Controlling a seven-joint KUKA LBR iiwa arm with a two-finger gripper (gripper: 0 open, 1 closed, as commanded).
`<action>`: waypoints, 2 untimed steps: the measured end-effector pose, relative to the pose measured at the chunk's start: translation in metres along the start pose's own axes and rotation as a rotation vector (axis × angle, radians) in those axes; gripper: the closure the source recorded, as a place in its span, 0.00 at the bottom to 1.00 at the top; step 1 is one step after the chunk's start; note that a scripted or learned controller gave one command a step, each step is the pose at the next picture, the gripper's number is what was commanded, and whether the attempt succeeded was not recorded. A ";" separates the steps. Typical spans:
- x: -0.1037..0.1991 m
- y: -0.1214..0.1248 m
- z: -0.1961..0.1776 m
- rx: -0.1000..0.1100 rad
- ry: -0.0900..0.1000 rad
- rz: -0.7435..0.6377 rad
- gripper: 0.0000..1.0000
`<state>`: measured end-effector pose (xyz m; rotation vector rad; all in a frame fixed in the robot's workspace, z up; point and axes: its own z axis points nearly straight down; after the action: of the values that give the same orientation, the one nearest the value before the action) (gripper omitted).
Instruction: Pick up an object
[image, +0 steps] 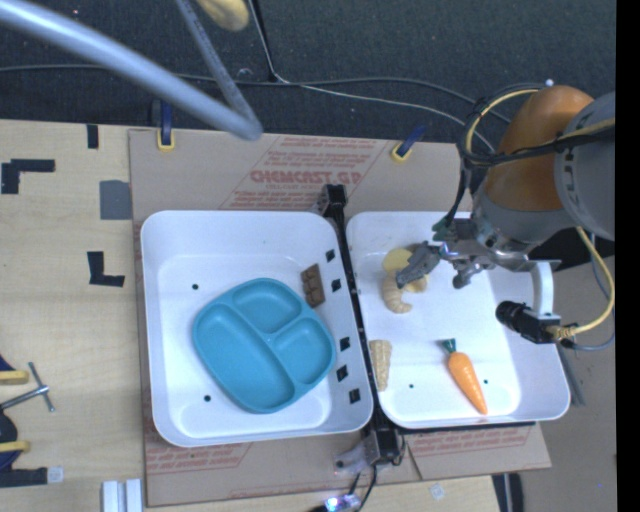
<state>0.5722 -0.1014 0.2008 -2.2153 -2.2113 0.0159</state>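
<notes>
End effector hovers over the right bin, its fingers spread apart with nothing between them. Directly beside it, toward the divider, lies a pale croissant-shaped object, long axis running roughly along the divider. A carrot lies nearer the bin's front edge. The left bin holds a blue tray; both bins rest on a cardboard-covered worktop.

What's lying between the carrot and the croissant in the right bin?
Nothing: bare white floor of the right bin separates the carrot from the croissant in the camera view.
</notes>
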 end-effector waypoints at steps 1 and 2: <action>0.000 0.003 -0.007 -0.013 -0.001 -0.003 0.00; 0.007 0.011 0.044 -0.009 -0.001 -0.004 0.00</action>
<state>0.5824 -0.0948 0.1568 -2.2158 -2.2209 0.0063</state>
